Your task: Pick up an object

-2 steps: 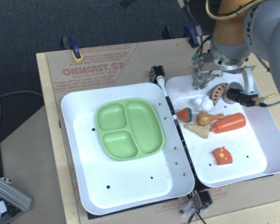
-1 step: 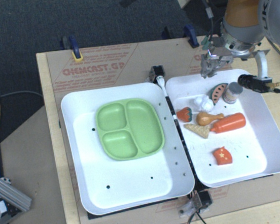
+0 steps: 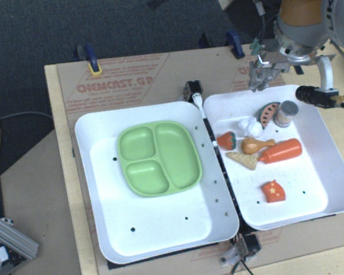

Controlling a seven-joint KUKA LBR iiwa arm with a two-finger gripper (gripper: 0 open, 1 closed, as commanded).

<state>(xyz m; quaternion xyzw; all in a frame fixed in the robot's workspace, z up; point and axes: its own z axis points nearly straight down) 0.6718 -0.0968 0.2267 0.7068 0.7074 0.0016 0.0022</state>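
Tool hangs above the far rim of the right bin; whether it is spread or pressed together, cannot tell. Nothing visibly between its tips. Right bin holds an orange carrot, drumstick, strawberry, watermelon slice. Left bin carries a green divided plate.

Printed in faded red at twelve o'clock on the flat brown cardboard sheet beneath the bins: "CHEMCAST GP".
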